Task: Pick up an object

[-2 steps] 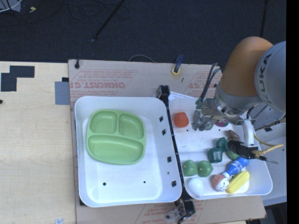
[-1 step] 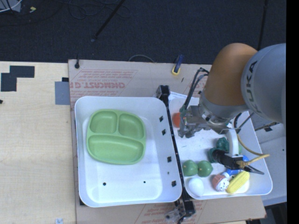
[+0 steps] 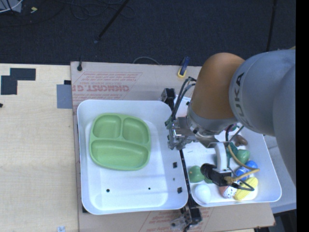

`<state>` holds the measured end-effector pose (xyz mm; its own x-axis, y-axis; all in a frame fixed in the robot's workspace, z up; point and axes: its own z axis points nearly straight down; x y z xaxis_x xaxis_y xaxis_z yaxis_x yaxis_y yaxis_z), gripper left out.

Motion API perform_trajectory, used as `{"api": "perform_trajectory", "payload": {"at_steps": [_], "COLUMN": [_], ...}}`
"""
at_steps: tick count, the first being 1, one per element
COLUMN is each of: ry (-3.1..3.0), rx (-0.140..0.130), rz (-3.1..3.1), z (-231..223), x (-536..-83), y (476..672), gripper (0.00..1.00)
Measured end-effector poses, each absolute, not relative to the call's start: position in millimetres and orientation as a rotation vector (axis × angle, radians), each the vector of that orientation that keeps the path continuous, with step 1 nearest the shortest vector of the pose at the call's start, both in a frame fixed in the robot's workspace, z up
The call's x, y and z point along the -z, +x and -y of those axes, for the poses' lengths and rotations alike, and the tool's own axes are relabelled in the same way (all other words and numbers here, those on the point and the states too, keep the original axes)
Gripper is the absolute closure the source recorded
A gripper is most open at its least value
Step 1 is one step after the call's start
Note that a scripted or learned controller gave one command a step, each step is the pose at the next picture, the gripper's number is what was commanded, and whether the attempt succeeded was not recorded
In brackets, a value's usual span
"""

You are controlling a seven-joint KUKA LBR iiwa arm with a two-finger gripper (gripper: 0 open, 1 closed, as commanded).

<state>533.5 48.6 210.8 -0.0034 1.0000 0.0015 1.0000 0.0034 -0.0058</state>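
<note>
My gripper (image 3: pixel 208 145) hangs low over the near-left part of the right bin (image 3: pixel 271 175), under the grey arm and its orange band. Small toys lie close below and to its right: a green piece (image 3: pixel 195 174), a white egg-shaped thing (image 3: pixel 202 193), a teal-green toy (image 3: pixel 240 155), a blue one (image 3: pixel 251 166) and a yellow one (image 3: pixel 246 185). The arm hides much of this bin's far half. I see nothing held between the fingers.
The left bin (image 3: pixel 96 187) holds a pale green divided plate (image 3: pixel 119 141) in its far half. A raised rim between the two bins runs just left of the gripper. A blue-and-yellow clamp (image 3: pixel 183 67) sits on the bench's far edge.
</note>
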Motion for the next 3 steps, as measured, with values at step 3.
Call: {"api": "perform_trajectory", "payload": {"at_steps": [3], "ry": [-2.221], "rx": [-0.004], "rz": [2.219], "z": [-107], "x": [-232], "y": [521.9], "gripper": [1.0]}}
